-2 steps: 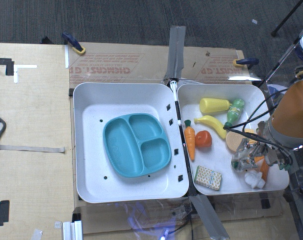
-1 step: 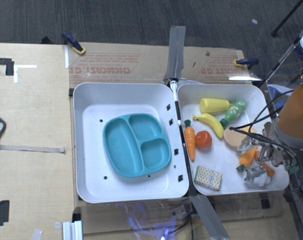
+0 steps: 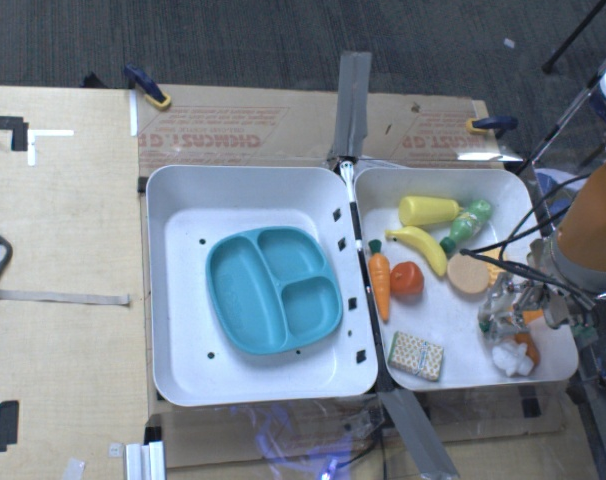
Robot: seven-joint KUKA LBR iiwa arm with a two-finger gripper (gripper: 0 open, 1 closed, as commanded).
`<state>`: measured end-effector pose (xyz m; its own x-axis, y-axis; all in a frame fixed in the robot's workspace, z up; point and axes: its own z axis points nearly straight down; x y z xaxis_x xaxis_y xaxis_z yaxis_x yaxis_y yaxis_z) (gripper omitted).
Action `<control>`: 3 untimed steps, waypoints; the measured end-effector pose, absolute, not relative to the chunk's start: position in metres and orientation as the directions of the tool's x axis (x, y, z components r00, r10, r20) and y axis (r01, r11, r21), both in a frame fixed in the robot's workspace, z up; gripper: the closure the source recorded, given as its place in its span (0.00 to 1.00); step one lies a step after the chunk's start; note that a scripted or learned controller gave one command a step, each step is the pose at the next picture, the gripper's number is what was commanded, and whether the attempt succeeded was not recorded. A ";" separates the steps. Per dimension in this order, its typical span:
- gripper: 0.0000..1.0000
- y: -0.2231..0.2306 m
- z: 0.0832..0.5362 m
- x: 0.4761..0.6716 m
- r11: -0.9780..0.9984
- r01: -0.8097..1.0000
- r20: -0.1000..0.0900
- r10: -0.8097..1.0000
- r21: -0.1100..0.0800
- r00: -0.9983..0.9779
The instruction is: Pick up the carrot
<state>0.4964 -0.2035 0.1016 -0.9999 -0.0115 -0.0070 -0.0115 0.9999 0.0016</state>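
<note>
The carrot [image 3: 380, 284] is orange with a green top. It lies along the left wall of the right bin [image 3: 453, 376], beside a red tomato [image 3: 407, 279]. My gripper [image 3: 500, 318] hangs low over the right side of that bin, well to the right of the carrot and apart from it. Under and beside the gripper lie a small white and orange item [image 3: 516, 355]. The arm's orange band [image 3: 588, 223] shows at the right edge.
The right bin also bears a yellow squash-like toy [image 3: 428, 210], a banana [image 3: 423, 247], a green bottle [image 3: 465, 222], a tan round disc [image 3: 469, 274] and a speckled sponge block [image 3: 417, 356]. A blue divided plate [image 3: 274, 290] lies in the left bin [image 3: 173, 298].
</note>
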 end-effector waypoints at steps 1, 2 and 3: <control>0.00 -0.203 0.102 0.496 1.000 -0.011 -0.007 -0.011 0.002 -1.000; 0.00 -0.136 0.092 0.494 1.000 0.012 -0.003 0.012 0.001 -1.000; 1.00 -0.136 0.102 0.497 1.000 0.010 -0.008 0.010 -0.001 -1.000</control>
<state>0.4969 -0.1359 0.1016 -0.9999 0.0096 -0.0081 0.0096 1.0000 -0.0010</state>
